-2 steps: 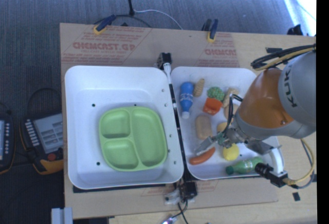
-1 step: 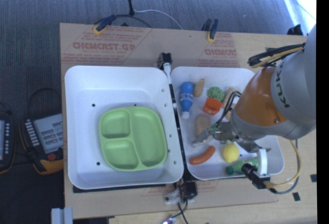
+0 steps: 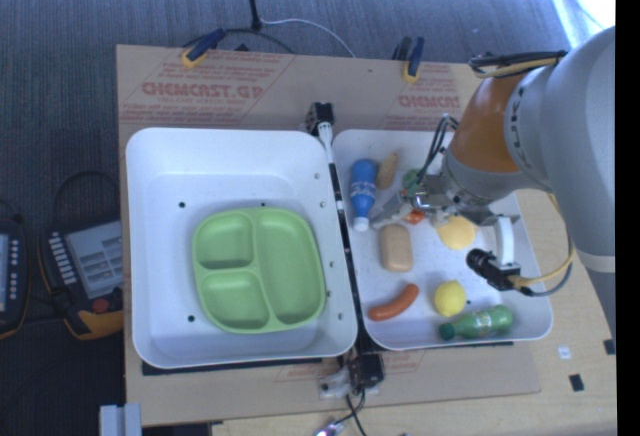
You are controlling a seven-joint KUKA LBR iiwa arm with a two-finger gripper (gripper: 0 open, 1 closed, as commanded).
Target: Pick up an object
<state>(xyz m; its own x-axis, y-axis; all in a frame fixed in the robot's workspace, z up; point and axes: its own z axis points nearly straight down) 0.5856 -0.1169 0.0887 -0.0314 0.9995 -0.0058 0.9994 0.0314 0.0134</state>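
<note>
Nearest the camera, along the front edge of the right bin (image 3: pixel 535 324), a green bottle (image 3: pixel 478 324) lies on its side, with a yellow lemon (image 3: pixel 450 298) just behind it and an orange-red sausage (image 3: pixel 394 302) to its left. Further back sits a tan bread-like block (image 3: pixel 396 247), and beside it a round yellow object (image 3: pixel 457 232) close under the arm's wrist. Behind those, a blue bottle with a white cap (image 3: pixel 362 189) lies near the bin's left wall, with a small brownish item (image 3: pixel 386 167) next to it. The claw (image 3: pixel 415 201) is low in this bin among small green and orange pieces; whether it is open or closed cannot be told, and nothing is visibly between its tips. Across the divide, the left bin (image 3: pixel 160 164) holds a green sectioned plate (image 3: pixel 260 269). Both bins rest on a brown tabletop (image 3: pixel 220 89), with clamps (image 3: pixel 203 46) at its far edge.
</note>
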